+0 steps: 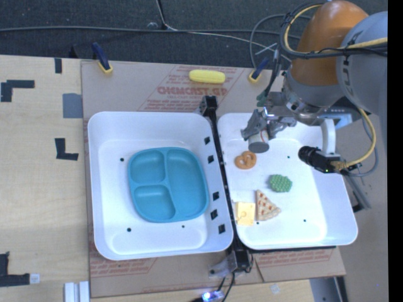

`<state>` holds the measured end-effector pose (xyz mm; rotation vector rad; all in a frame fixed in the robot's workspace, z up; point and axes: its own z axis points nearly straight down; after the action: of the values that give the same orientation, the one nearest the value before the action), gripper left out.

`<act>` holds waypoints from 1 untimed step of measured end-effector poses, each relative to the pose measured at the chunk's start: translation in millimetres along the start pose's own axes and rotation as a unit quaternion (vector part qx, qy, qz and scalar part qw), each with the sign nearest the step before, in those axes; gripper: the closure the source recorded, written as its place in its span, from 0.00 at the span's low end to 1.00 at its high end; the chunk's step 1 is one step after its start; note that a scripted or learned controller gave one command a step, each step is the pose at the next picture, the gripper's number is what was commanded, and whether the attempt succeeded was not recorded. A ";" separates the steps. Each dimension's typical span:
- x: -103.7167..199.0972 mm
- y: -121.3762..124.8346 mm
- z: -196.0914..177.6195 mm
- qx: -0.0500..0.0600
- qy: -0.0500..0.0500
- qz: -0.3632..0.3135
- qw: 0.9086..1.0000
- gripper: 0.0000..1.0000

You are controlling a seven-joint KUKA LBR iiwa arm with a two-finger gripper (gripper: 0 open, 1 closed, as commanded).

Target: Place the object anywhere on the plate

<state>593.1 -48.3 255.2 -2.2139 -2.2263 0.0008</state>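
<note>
Bench: a pale wood top is carrying a brown cardboard sheet (182,90) with red print, held by two clamps at its far edge.
Floor: dark carpet is showing beyond the bench, with thin cables crossing it.
Left bin (104,168): it is holding the blue plate (167,184), three compartments.
Right bin (327,222): it is holding a pretzel (245,161), a green piece (279,183), a pizza slice (266,206) and a yellow cheese piece (244,213).
Banana (206,76): it is lying on the cardboard behind the bins.
My pincer (258,145): I am hovering just above the pretzel; whether I am apart or together, I cannot tell.
</note>
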 end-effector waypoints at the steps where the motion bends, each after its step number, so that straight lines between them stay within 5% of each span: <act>1: 50.7 -17.1 18.0 0.001 0.000 0.000 1.000 1.00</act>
<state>575.7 2.3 237.3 -2.2133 -2.2246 0.0037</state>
